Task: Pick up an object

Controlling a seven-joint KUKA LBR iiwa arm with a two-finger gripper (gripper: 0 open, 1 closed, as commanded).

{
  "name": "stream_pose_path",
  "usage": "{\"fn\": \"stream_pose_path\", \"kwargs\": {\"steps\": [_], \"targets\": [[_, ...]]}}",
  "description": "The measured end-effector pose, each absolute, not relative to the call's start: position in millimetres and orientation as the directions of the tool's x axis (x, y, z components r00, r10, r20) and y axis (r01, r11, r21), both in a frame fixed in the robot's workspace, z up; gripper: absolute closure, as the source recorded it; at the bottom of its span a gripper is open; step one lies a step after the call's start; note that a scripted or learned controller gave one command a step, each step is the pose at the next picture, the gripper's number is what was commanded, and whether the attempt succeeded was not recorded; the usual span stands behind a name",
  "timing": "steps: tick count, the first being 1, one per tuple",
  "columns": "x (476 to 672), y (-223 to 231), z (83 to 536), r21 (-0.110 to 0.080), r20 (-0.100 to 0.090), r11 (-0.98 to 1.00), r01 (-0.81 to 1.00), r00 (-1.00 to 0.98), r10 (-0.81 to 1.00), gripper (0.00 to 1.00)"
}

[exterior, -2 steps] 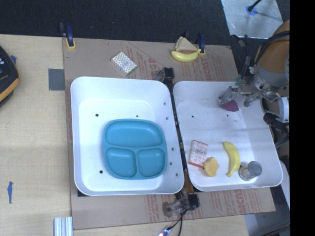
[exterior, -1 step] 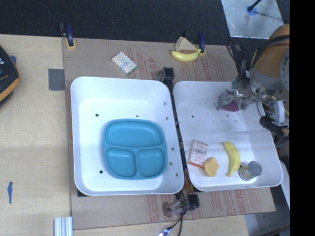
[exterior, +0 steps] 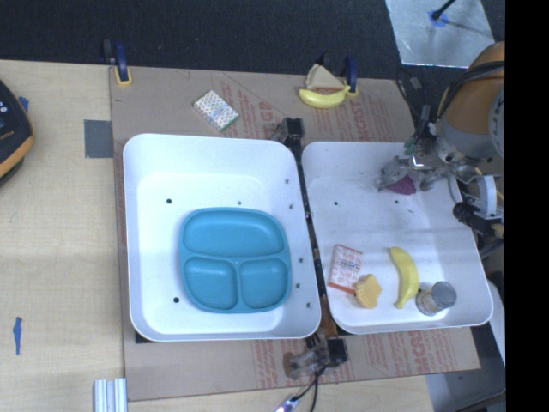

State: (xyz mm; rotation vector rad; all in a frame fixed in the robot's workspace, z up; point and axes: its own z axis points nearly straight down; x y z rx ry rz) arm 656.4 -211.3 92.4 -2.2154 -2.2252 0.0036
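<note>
Overhead, the tool [exterior: 401, 177] sits low in the far part of the right bin [exterior: 360, 209], its fingers narrow around a small purple object [exterior: 402, 186] that rests on the bin floor. Near the bin's front edge lie a banana [exterior: 404, 275], a can [exterior: 436, 298] just beside it, a yellow chunk [exterior: 368, 291] and a red-and-white packet [exterior: 346, 267]. A blue divided plate [exterior: 234, 259] lies in the left bin [exterior: 150, 170]. Another banana [exterior: 322, 96] lies on the table beyond the bins.

Pale wood-grain table [exterior: 51, 256] under a brown cardboard sheet [exterior: 257, 101], clamped at its far edge by blue clips [exterior: 122, 63]. Beyond the table, dark carpeted floor [exterior: 214, 15]. Grey tape patch [exterior: 98, 137] just left of the cardboard sheet.
</note>
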Motion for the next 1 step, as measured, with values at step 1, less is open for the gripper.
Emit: {"fn": "stream_pose_path", "kwargs": {"steps": [1], "targets": [[656.4, -211.3, 92.3, -0.003, 0.000, 0.005, 1.000, -0.005, 1.000, 0.00]]}}
